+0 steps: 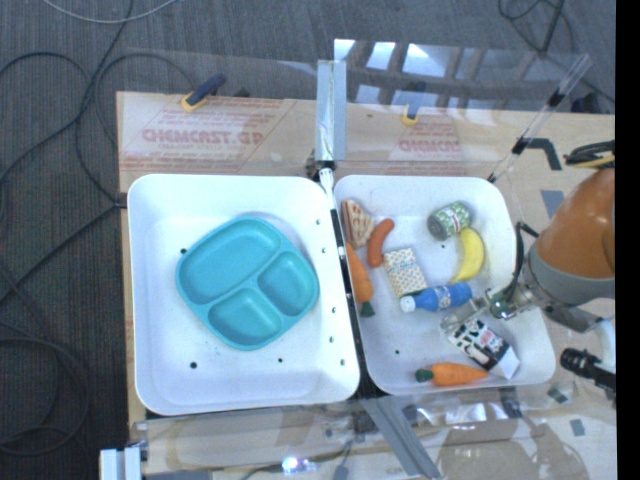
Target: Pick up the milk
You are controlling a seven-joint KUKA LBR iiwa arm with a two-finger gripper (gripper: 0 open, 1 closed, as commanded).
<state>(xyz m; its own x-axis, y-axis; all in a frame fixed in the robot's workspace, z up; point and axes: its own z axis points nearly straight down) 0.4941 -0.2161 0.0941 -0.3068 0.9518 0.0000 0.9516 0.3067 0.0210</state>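
Camera view: end effector low beside the milk carton

Left of the right bin (500, 193) sits one white bin holding one blue divided plate (248, 281), probably a drop spot. Inside the right bin lie two carrots, a sausage, a cracker box, a blue bottle (437, 297), a can and a banana. The milk (484, 344) lies tilted near that bin's front-right corner. The end effector (478, 313) hovers just above it; whether its fingers are apart I cannot tell.

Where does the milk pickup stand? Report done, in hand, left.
Done: the arm has reached into the right bin, with the gripper at the milk carton. In hand: a grasp attempt, though the jaws' state is unclear. Left: gripping and lifting, as the carton lies on the bin floor beside a carrot.
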